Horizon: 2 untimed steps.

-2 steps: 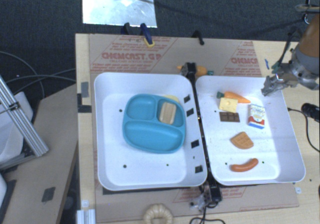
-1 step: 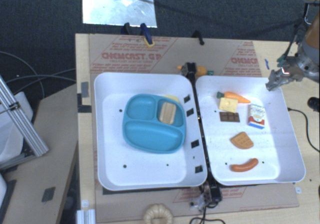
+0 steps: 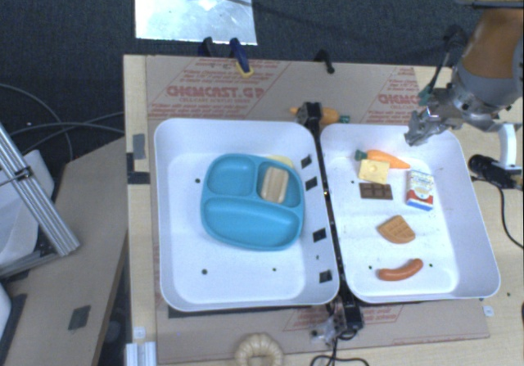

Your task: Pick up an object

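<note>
The right bin (image 3: 477,235) holds an orange carrot (image 3: 388,159), a yellow cheese wedge (image 3: 374,171), a brown chocolate bar (image 3: 376,191), a small white, red and blue carton (image 3: 420,190), a tan toast piece (image 3: 396,230) and a red-brown sausage (image 3: 400,269). My gripper (image 3: 419,131) hangs over the bin's back right corner, above and to the right of the carrot, and I see nothing in it. The carton lies just below and in front of it.
The left bin (image 3: 177,217) carries a blue divided plate (image 3: 237,221) with a tan bread slice (image 3: 273,185) in its right compartment. An orange object (image 3: 327,116) sits behind the bins at the divider. A pale ring (image 3: 262,350) lies at the bench's front edge.
</note>
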Each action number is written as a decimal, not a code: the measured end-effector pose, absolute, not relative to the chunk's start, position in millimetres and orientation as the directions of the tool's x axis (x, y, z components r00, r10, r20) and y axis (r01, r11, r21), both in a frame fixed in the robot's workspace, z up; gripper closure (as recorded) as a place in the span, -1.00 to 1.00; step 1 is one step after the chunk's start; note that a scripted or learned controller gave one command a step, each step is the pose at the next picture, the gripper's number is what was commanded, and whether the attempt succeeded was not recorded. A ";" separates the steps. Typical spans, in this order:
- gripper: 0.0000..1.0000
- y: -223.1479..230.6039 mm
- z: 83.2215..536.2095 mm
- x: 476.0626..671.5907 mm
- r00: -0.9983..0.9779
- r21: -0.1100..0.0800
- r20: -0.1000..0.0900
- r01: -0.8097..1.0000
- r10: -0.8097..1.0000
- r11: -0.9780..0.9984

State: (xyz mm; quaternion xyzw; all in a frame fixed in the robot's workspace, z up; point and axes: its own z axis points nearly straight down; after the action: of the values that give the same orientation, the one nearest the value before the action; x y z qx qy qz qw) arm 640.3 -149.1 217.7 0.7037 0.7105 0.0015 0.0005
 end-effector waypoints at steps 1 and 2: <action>1.00 -97.6 211.0 645.6 -0.010 0.003 0.002 1.000 1.000 0.010; 1.00 -41.0 212.4 658.9 -0.010 0.003 0.001 1.000 1.000 0.010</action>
State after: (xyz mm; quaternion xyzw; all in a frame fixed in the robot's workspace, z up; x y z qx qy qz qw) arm 658.9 -41.0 212.4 0.7036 0.7106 0.0016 0.0007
